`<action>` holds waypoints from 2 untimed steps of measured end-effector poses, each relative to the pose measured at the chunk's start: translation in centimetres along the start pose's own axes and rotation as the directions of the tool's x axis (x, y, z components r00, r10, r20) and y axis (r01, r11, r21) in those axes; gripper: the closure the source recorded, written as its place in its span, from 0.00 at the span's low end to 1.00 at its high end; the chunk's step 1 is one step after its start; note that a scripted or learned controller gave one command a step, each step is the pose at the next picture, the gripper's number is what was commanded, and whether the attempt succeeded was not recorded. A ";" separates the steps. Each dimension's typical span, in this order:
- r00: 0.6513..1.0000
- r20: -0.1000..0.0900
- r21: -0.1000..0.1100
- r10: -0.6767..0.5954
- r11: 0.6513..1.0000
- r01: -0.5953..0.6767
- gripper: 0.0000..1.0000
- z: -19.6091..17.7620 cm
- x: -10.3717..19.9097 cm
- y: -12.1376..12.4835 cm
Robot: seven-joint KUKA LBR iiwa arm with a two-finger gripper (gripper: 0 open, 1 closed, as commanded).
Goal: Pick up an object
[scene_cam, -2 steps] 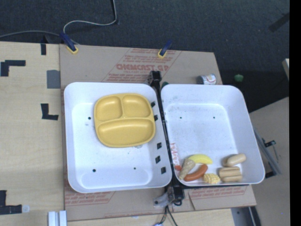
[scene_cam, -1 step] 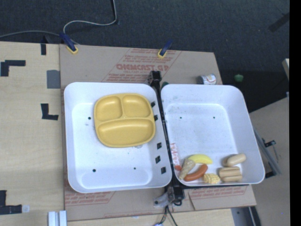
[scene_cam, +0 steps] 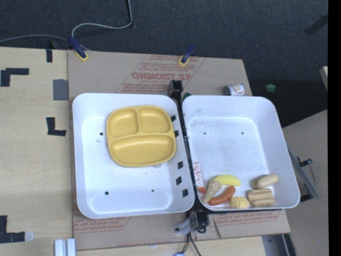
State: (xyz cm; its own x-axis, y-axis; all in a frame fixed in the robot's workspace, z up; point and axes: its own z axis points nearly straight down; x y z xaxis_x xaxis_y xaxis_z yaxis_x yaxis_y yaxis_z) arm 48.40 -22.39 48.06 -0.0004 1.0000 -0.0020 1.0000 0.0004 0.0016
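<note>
A yellow divided plate [scene_cam: 141,136] lies in the left bin [scene_cam: 90,196], towards its far side. Toy food is gathered along the near edge of the right bin [scene_cam: 240,116]: a yellow banana [scene_cam: 228,180], a red sausage [scene_cam: 222,196], a beige piece [scene_cam: 211,189], a small corn cob [scene_cam: 240,201], a hot dog in a bun [scene_cam: 261,197] and a bread roll [scene_cam: 265,181].
Both bins rest on a cardboard sheet [scene_cam: 154,73] held by two yellow-blue clamps [scene_cam: 80,51] at its far edge. A black divider strip [scene_cam: 181,137] runs between the bins. A small metallic object [scene_cam: 234,90] lies behind the right bin.
</note>
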 end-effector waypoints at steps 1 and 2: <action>1.000 0.000 0.001 0.000 1.000 0.000 1.00 0.6 0.0 0.0; 1.000 0.000 0.001 0.000 1.000 0.000 1.00 0.8 0.0 0.0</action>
State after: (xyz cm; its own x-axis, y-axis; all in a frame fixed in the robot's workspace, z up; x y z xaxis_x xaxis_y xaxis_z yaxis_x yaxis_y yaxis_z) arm 48.42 -22.39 47.25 -0.0006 1.0000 -0.0021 1.0000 0.0006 0.0007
